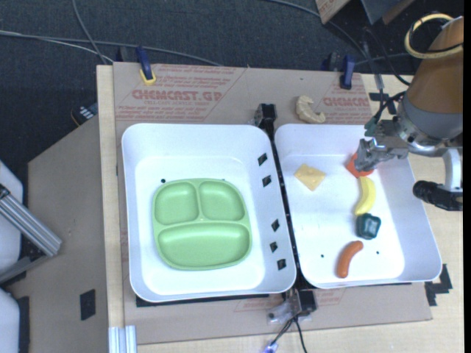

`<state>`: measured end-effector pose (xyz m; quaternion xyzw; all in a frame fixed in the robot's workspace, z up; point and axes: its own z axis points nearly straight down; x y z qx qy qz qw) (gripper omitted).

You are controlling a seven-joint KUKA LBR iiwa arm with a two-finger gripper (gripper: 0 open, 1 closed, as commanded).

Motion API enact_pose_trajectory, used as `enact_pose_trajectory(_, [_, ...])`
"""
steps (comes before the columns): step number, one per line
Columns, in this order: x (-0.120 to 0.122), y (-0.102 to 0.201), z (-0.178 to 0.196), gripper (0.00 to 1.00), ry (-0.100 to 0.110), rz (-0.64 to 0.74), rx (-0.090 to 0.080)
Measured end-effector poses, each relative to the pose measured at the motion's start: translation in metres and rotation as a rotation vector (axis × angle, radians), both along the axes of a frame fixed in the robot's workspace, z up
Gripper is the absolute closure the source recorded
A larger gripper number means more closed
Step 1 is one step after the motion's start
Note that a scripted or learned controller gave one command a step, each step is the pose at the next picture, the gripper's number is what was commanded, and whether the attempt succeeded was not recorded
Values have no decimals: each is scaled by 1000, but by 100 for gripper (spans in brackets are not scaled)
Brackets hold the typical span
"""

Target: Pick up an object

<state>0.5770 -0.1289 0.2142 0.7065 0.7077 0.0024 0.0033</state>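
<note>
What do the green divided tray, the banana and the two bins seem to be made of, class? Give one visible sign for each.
Green divided tray: probably moulded plastic, matte, with rounded compartment edges.
Banana: likely a plastic toy, uniformly yellow and smooth.
Left bin and right bin: apparently thin formed plastic, white, with soft rounded rims.

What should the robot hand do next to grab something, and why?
Probably lower a little and close. The gripper sits at the top of the right bin, right over a small orange-red object, with the banana just below it. Nothing looks lifted yet, so that piece seems the nearest catch.
</note>
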Motion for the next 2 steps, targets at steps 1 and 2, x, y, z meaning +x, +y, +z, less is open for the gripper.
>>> enact_pose_trajectory(1, [1,0,11,100,6,-1,1])
enact_pose_trajectory(2, [6,59,3,100,10,3,3])
